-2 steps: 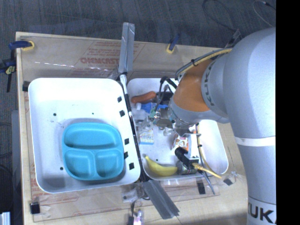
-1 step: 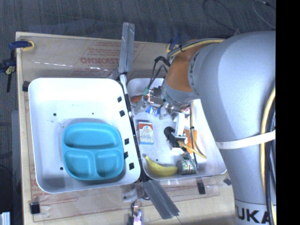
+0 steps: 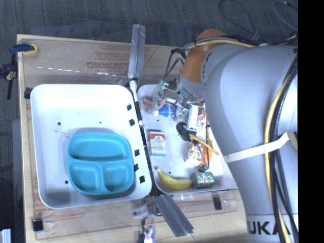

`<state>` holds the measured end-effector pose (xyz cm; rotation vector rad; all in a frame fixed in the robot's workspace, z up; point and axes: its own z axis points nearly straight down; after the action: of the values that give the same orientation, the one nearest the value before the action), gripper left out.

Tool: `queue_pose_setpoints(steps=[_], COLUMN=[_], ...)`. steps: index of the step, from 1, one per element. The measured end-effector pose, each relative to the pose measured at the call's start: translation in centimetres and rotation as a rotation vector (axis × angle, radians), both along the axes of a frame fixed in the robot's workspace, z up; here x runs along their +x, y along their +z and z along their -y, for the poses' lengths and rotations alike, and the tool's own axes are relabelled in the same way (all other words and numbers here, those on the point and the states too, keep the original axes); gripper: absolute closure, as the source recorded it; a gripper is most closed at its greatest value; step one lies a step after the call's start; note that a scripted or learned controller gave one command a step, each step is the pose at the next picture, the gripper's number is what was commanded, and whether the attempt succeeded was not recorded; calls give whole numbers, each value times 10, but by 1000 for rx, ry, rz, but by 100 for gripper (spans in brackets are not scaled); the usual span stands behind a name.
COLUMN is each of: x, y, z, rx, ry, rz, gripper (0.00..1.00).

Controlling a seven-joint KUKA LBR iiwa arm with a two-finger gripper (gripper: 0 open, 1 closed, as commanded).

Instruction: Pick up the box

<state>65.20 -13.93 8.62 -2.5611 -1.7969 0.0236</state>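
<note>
Seen from above: box (image 3: 158, 143) flat in the right bin (image 3: 174, 189), beyond the banana (image 3: 173, 181), with the pincer (image 3: 169, 99) farther back, grip state impossible to tell.

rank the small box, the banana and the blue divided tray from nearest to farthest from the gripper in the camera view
Measured from the gripper, at the top of the right bin:
1. Small box, just below it in the right bin.
2. Banana, at the right bin's bottom edge.
3. Blue divided tray, across the divider in the left bin.
</note>
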Motion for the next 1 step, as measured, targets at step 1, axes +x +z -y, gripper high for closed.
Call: queue_pose_setpoints(steps=[1], x=[-1], y=[6], z=[-2], rx=[1], ry=[7], rz=[-11], gripper=[100])
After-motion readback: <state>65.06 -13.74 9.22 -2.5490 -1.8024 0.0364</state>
